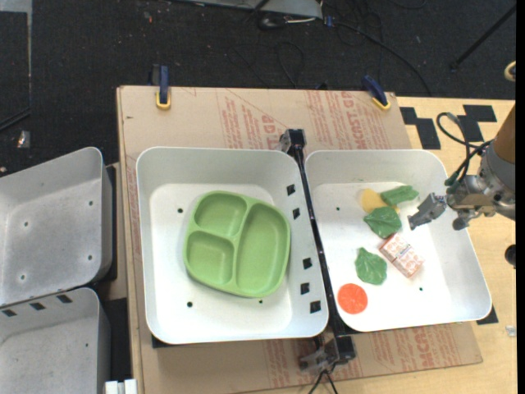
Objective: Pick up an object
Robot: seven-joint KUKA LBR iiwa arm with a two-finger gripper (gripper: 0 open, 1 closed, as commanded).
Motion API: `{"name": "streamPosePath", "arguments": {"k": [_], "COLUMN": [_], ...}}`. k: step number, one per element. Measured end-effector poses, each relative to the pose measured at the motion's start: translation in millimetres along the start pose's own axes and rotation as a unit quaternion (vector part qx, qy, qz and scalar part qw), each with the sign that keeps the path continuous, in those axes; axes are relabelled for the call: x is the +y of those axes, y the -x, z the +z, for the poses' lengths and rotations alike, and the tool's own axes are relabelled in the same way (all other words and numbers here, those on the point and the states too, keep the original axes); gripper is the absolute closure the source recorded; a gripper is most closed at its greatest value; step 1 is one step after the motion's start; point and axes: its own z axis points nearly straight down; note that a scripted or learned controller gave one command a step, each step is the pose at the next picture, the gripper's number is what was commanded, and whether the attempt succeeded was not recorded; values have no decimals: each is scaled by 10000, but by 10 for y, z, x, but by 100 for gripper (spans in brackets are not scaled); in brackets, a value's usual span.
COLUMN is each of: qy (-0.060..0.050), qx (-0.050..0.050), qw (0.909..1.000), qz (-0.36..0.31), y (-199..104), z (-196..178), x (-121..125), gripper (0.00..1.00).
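The right bin [459, 286] holds several small items: a yellow piece [372, 198], a green leaf [399, 194] beside it, a second green leaf [383, 221], a pink-and-white packet [402, 255], a third green leaf [371, 267] and an orange-red disc [353, 298]. My gripper [444, 217] hangs over the right part of this bin, just right of the upper leaves. Its two dark fingers [426, 213] are spread apart, open, with nothing between them.
The left bin [164, 302] carries a light green divided plate [238, 243]. A black divider with clamps runs between the bins [310, 236]. Both bins rest on a cardboard sheet [246, 121]. Grey metal trays [49, 220] lie at far left.
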Motion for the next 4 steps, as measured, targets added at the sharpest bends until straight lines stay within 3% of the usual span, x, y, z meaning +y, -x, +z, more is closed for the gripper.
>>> {"name": "streamPosePath", "arguments": {"k": [1,4], "qy": [61,45], "qx": [-15,-7], "qw": [10000,10000], "qz": [-17,-10], "y": [-5,-58], "z": [-69,1329], "x": [28,172], "gripper": [0,0]}}
